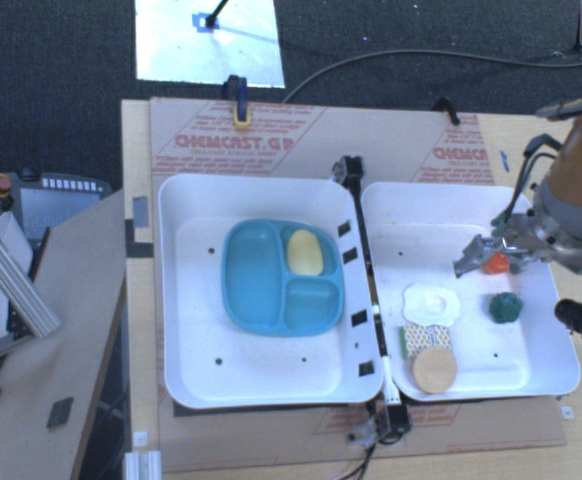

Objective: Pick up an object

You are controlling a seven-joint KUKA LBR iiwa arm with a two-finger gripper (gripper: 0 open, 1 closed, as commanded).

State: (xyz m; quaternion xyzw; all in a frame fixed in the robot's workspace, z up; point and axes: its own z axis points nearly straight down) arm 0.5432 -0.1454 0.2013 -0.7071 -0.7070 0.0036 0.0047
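Currently my claw (481, 258) hangs low in the right bin (541, 380), reaching in from the far right edge, with an orange object (497, 263) right at its tip. I cannot tell from this slanted overhead shot whether the claw is released or clenched, nor whether the orange piece sits inside it or merely touches it. Just below the claw and a little toward the arm's side lies a dark green lump (505, 307). Below and to the claw's left rests a white fried-egg toy (431, 305), and beyond that, nearer the front rim, a tan round disc (435, 370) beside a small striped green piece (412, 341). Well away to the claw's left, across the divider, the left bin (186, 268) holds a blue sectioned plate (261, 278) with a yellow item (305, 252) in its upper right compartment. Both bins sit on the counter (301, 133). My judgement is that the orange object is the target in hand. To do this step well, I would want the claw centred over that piece rather than brushing its edge, seated low enough to catch it, and closed fully before any lift. I would then raise it straight up, slowly, keeping clear of the bin wall and the green lump, and check that the piece rides along.
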